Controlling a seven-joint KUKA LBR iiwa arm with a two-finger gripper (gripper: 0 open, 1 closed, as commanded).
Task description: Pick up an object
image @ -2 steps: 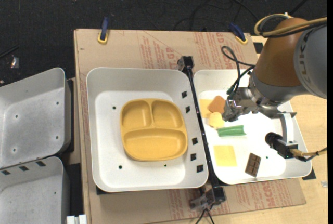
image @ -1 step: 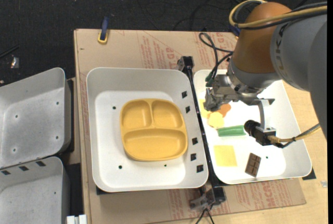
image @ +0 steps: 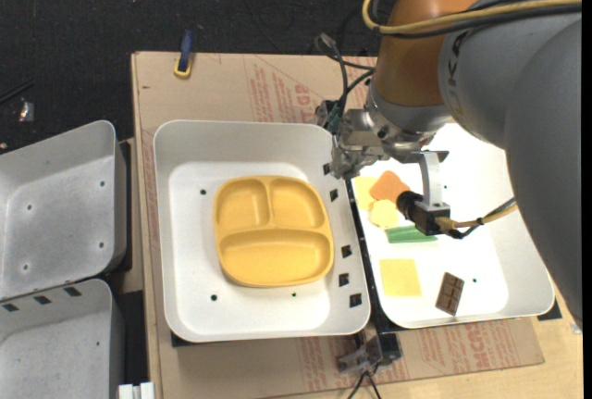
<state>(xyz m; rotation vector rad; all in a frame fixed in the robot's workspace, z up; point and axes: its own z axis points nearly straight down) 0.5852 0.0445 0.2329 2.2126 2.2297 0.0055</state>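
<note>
Seemingly glossy, the yellow three-compartment plate [image: 274,232] lies flat; tool [image: 359,149] state untellable.

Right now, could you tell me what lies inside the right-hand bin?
An orange piece, pale yellow piece, green strip, yellow square and brown block. The arm hides the bin's far part.

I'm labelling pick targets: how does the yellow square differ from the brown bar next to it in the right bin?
The yellow square is pale and bright; the brown bar is dark. The square is wide and even-sided; the bar is narrow and oblong. The square sits nearer the bin's left wall, the bar to its right, tilted. Both lie flat in the right bin, not touching.
</note>
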